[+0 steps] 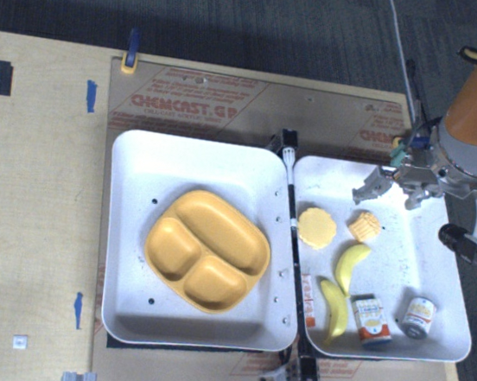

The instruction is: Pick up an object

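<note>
My gripper hovers over the far part of the right bin, open, with nothing between its fingers. Just below it lies a small yellow ridged block, and a round yellow disc sits to that block's left. Two yellow bananas lie nearer the front. A small carton and a little can stand by the front wall.
The left bin holds a yellow divided plate. A black divider rail runs between the bins. Cardboard lies under both, and the wooden bench top spreads to the left.
</note>
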Motion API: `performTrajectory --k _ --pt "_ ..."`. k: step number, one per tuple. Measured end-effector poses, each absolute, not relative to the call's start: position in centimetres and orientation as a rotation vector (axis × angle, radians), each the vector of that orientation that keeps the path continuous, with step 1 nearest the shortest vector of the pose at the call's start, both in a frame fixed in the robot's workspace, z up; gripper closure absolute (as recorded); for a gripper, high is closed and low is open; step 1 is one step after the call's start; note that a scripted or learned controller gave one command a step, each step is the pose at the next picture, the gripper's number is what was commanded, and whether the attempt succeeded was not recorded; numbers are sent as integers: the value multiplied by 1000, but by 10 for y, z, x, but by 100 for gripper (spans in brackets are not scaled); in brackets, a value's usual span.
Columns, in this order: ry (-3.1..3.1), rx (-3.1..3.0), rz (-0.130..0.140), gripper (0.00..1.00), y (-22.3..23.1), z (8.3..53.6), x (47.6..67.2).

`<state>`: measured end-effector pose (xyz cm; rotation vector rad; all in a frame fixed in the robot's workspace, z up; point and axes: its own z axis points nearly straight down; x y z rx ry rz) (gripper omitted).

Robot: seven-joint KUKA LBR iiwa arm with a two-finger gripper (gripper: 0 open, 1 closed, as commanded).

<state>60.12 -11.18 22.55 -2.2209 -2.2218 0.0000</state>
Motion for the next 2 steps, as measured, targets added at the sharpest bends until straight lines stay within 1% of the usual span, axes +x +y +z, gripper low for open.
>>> performTrajectory --k 1,2 --pt "-2224 -2223 -3 0 -110 86 590" --pt "-2221 -2225 0 0 -132 86 524"
